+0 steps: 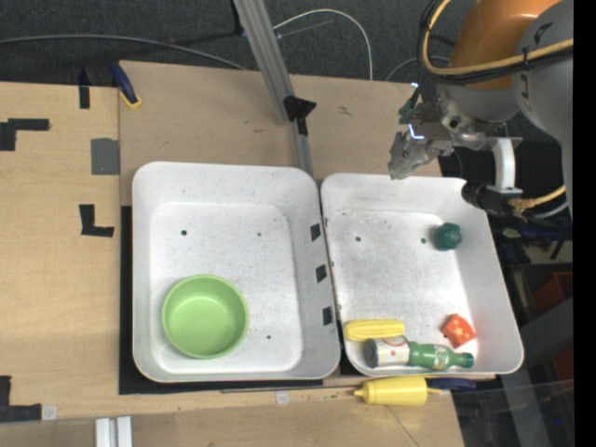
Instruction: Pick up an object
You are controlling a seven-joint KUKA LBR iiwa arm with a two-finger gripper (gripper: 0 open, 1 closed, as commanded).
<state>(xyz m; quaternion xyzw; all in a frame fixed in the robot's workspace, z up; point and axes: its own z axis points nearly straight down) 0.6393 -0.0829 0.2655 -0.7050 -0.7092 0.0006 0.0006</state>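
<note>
A: Claw [407, 161] hangs over the far rim of the right bin [391, 186]; we cannot tell how it is set, and we see nothing in it.

B: Targets? We log a teal ball [448, 237] nearest it, lying apart and so easiest; corn [374, 329], bottle [419, 354] and red block [457, 330] crowd the near wall. Green bowl [205, 316] sits in the left bin [223, 177].

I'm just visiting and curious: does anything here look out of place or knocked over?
One thing: a yellow bottle lies on its side on the bench, just outside the right bin's near rim, while the other small items sit inside. The green bottle in that bin also lies flat. Nothing looks spilled or broken.
</note>
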